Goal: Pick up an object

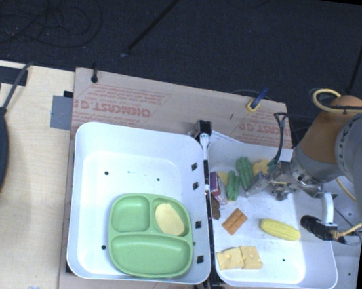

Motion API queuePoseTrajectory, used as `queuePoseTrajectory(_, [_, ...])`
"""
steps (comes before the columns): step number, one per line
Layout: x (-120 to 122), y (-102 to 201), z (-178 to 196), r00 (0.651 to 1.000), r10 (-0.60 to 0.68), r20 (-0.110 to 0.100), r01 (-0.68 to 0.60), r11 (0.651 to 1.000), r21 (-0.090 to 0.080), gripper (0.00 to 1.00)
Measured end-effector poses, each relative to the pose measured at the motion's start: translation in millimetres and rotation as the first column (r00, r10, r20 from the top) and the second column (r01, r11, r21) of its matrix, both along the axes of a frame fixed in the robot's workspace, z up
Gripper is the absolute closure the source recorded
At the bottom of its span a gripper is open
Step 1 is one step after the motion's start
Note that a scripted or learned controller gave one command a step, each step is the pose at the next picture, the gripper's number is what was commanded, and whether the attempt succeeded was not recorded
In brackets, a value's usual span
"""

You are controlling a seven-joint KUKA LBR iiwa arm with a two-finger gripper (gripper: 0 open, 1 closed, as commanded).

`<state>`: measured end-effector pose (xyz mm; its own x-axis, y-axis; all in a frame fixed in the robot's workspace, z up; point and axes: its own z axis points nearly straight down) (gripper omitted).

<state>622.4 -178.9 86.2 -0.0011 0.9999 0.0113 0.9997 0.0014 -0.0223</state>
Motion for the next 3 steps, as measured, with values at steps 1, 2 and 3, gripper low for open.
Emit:
queuePoseTrajectory(1, [25.6,78.2,7.3,0.999,0.001,0.038,0.0,1.0,-0.026,0.0])
queuePoseTrajectory(2, [22.6,78.9,15.5,1.0,-0.002,0.022,0.002,1.0,-0.014,1.0])
queuePoseTrajectory(3, [-12.5,45.2,87.7,1.0,-0.004,0.025,0.004,1.0,-0.013,1.0])
